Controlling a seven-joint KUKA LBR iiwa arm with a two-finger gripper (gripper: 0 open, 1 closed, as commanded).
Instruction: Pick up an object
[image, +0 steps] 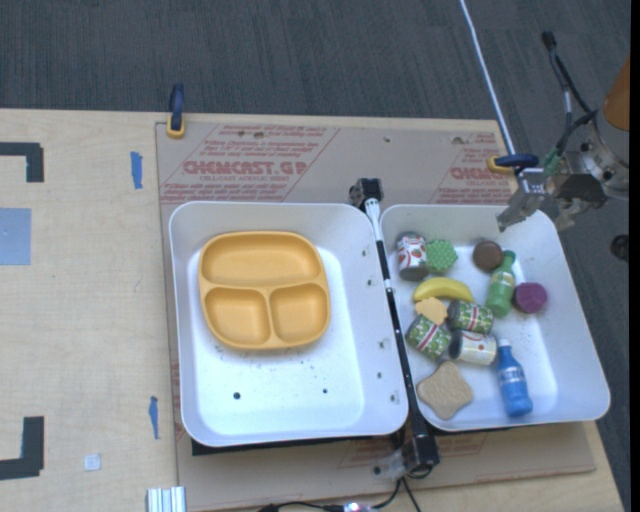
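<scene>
The gripper (520, 212) hangs over the far corner of the right bin (580, 350), and I cannot tell what it is doing with its grip. Below it lie a banana (443, 290), a blue bottle (514, 378) and a bread slice (446, 391). A yellow plate (265, 290) sits in the left bin (280, 400).

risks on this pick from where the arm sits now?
1. Clutter: the banana, cans and green bottle touch or overlap in the right bin, so a descent may nudge neighbours or grab two.
2. The tool hangs over the bin's far rim, near the brown ball; a round thing may roll away.
</scene>
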